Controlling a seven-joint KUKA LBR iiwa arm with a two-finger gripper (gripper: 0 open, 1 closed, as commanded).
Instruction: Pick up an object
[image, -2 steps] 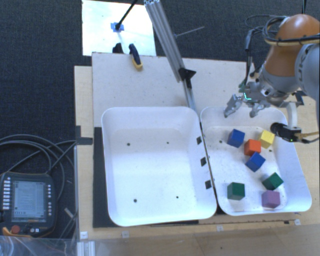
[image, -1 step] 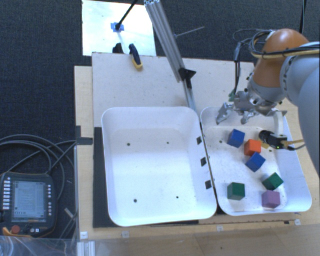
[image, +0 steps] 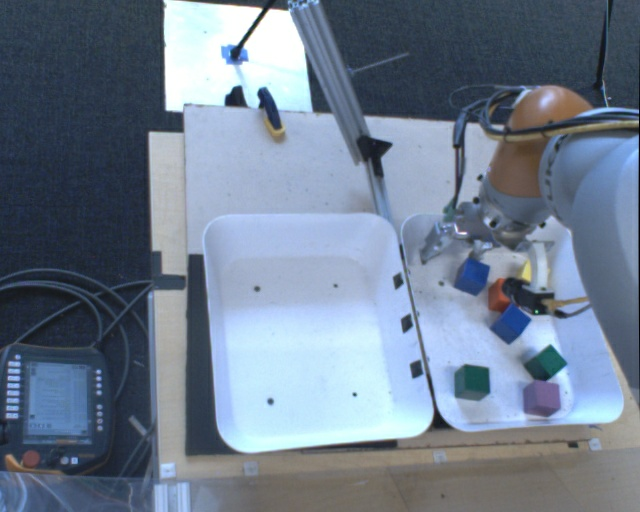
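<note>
So, camera view from above: my arm is parked over the far end of the right bin (image: 600, 395), and the claw (image: 452, 236) hangs just above the bin floor with nothing between its fingers, as far as I can make out. Whether it's spread or pinched I honestly can't tell from this angle, the wrist hides too much.

Using the claw as my landmark: the closest candidate is a blue cube (image: 472, 275), sitting just beside it, a bit toward the near edge of the counter (image: 300, 160) and slightly toward the arm's side. It's not touching the claw. It's turned a little skew to the bin walls, so no real long axis to line up with.

Further out from the claw in the same direction: an orange block (image: 498, 294), a second blue cube (image: 511, 323), then two green cubes and a purple one near the bin's front rim. My guess is the next move is a short shift over the first blue cube, then down.
</note>
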